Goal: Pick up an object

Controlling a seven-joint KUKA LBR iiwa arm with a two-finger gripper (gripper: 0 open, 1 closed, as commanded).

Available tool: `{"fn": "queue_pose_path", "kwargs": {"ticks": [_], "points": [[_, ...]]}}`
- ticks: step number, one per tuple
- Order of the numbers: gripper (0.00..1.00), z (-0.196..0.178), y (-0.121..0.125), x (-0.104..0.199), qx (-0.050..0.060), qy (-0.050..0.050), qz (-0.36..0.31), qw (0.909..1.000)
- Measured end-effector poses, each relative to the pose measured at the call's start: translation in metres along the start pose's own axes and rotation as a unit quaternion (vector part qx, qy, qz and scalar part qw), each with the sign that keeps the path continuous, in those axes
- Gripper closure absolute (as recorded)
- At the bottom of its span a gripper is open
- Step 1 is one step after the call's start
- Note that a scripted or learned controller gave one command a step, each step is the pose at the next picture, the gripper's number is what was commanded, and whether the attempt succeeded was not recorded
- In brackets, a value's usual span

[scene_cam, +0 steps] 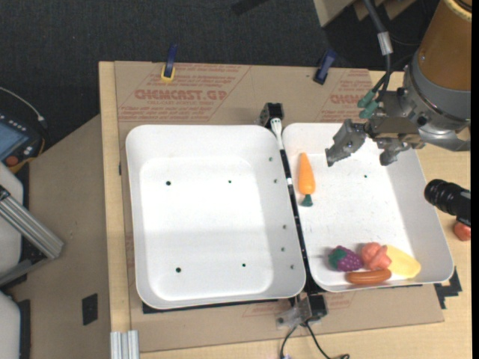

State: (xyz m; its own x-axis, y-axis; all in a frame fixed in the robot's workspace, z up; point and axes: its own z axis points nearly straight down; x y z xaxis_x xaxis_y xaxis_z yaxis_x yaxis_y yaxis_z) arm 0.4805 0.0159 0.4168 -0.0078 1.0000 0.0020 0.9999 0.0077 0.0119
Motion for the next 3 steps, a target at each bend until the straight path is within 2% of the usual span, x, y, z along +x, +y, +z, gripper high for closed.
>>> {"fn": "queue_pose_path", "kwargs": {"ticks": [1, 2, 3], "points": [[0.00, -0.108, 0.001, 0.096, -0.002, 0.002, -0.002, 1.0000], [1.00, -0.113, 0.002, 0.091, 0.003, -0.001, 0.003, 1.0000], [1.00, 0.003, -0.002, 0.070, 0.013, -0.003, 0.006, 0.9999]]}}
